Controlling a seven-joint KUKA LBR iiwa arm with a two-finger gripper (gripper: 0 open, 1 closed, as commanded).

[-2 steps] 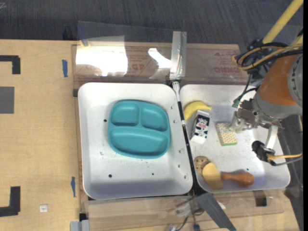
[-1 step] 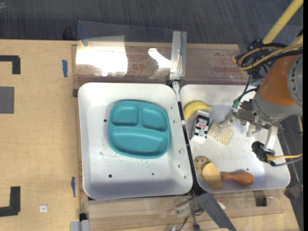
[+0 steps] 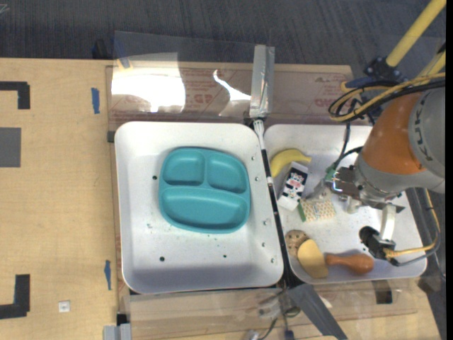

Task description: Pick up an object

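The right bin (image 3: 333, 134) holds a yellow banana (image 3: 285, 160) at its back left. A small white and black box (image 3: 294, 186) lies just in front of the banana. Beside the box is a speckled beige pad (image 3: 318, 210). Near the front wall lie a wooden tool with a round tan head (image 3: 310, 255) and orange-brown handle, and a small dark speckled disc (image 3: 296, 237). My gripper (image 3: 344, 185) hangs over the middle of the right bin, just right of the pad, with the orange-banded wrist (image 3: 396, 144) above it. Nothing shows between its fingers.
A teal divided plate (image 3: 205, 190) sits in the middle of the left bin (image 3: 134, 211). A clear plastic sheet and a metal post (image 3: 260, 83) stand behind the bins. Yellow and black cables (image 3: 361, 94) hang at the back right.
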